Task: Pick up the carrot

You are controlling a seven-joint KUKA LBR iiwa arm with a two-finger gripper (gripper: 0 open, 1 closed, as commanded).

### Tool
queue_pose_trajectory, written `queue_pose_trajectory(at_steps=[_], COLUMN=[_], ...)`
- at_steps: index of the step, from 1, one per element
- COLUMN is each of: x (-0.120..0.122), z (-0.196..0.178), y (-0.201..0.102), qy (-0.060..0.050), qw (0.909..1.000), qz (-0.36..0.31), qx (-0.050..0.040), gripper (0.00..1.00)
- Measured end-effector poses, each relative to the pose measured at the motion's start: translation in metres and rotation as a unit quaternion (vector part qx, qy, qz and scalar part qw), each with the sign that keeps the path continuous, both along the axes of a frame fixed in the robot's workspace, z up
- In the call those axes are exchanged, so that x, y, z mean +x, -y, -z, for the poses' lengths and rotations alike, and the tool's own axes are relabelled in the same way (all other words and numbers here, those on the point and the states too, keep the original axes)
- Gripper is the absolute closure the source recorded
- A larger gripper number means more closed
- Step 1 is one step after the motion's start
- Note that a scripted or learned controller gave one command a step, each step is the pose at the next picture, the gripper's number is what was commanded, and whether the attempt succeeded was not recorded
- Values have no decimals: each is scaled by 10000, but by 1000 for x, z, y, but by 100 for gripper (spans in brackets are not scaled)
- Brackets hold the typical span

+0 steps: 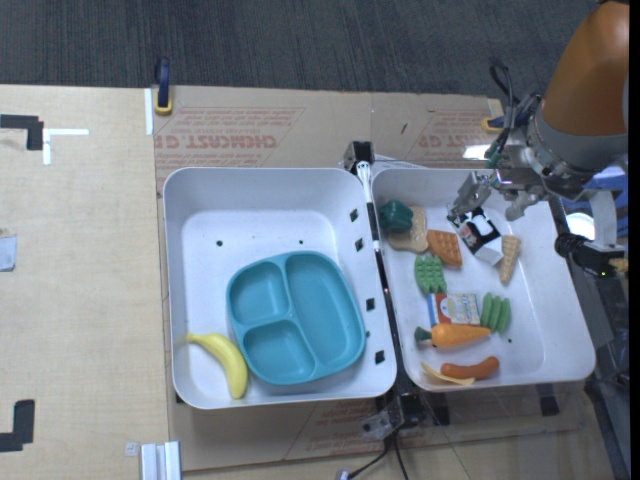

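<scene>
The carrot (460,336), orange with a green stub at its left end, lies flat near the front of the right bin (560,353). It sits between a small printed carton (461,308) and a red-brown sausage (470,371). My gripper (492,208) hovers over the back of the same bin, well behind the carrot and apart from it. Its fingers (465,203) are spread open with nothing between them. A black-and-white box (482,234) lies just below them.
The right bin also holds a waffle (445,248), green pea pods (495,311), a green leafy piece (430,273), a cone (510,258) and a teal item (397,214). In the left bin (200,218) are a teal divided plate (295,316) and a banana (225,361).
</scene>
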State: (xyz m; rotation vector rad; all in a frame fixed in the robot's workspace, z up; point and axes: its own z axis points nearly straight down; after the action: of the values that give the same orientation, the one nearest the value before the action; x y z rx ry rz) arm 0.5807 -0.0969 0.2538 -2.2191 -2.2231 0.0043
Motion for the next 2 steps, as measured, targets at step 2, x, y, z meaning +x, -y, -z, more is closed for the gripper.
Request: queue_pose_trajectory(at_steps=[2], x=[-95], z=[63], y=[-29], qy=[1], qw=[9792], qz=[-2028], qx=[10], gripper=[0])
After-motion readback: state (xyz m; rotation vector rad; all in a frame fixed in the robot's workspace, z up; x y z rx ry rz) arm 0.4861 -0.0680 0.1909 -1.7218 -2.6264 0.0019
